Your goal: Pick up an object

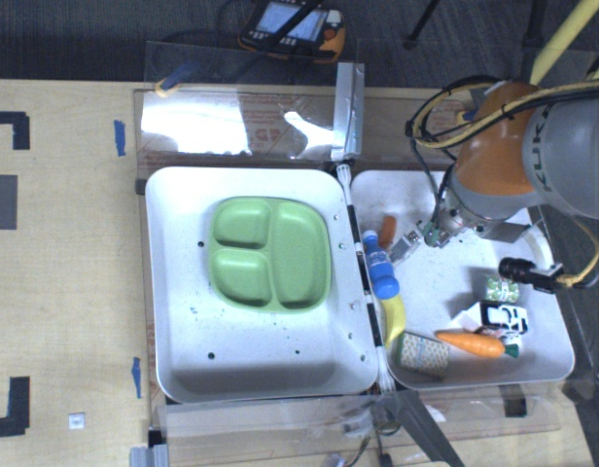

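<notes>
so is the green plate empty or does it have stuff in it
Empty: the green plate in the left bin shows bare compartments.

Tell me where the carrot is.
The carrot lies in the right bin, near its front edge, between a speckled cup on its left and a small black-and-white box just behind it.

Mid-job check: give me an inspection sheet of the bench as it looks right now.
Surface: wooden bench bearing a left bin and a right bin.
Job's things: orange carrot, yellow banana, blue-capped bottle, speckled cup, small printed packets, all in the right bin.
Clutter: green divided plate in the left bin.
End effector: over the right bin's upper part, holding nothing visible.
Cables: yellow and black cables looped by the arm.
Surroundings: handheld pendant on the floor beyond the bench.
</notes>
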Action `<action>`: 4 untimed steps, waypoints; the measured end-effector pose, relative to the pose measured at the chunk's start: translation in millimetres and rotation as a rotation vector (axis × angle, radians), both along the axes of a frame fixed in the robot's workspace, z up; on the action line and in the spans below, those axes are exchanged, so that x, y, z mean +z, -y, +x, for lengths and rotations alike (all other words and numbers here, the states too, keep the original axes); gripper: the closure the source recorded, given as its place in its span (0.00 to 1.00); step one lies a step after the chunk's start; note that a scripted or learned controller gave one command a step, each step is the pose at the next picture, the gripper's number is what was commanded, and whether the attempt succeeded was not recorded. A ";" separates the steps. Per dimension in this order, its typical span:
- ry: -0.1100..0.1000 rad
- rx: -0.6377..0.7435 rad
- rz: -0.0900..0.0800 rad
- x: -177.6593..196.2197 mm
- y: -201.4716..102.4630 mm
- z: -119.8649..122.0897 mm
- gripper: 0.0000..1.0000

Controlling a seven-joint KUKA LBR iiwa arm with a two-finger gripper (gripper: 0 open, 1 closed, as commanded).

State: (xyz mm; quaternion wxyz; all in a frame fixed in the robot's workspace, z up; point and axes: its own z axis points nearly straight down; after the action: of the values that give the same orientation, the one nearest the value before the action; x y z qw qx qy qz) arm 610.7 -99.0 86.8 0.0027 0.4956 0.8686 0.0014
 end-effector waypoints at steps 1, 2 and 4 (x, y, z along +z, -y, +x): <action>-0.003 -0.109 -0.001 -0.5 2.1 27.8 0.00; 0.006 -0.110 0.000 11.7 2.4 29.9 1.00; 0.000 0.185 -0.003 139.7 43.6 37.9 1.00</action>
State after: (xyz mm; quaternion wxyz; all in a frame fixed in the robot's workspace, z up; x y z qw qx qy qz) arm 648.7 -142.6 226.4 0.0033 0.4131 0.9107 0.0006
